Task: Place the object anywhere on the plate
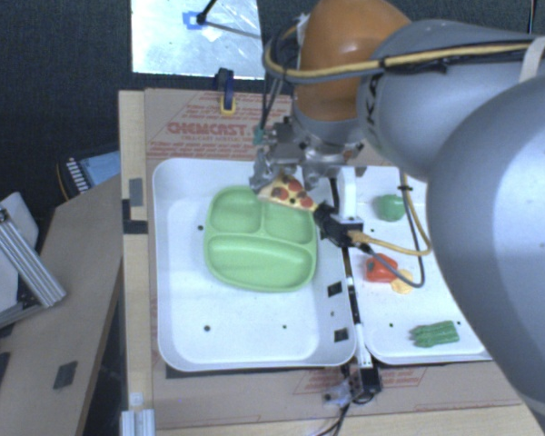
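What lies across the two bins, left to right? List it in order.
Green plate → pizza slice at the gripper → red-and-yellow toy → green ridged toy.

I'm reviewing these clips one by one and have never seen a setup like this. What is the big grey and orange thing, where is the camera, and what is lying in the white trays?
The big grey and orange shape is a robot arm, reaching in from the right. The one camera is fixed above the bench and looks down at a slant.

On the bench sit two shallow white bins side by side. The left bin holds a green plate with compartments. The right bin holds a round green item, a red and yellow item and a long green item.

At the arm's end is its gripper, over the plate's far right corner. A toy pizza slice sits right at its tip, apparently held; the grip itself is hard to make out.
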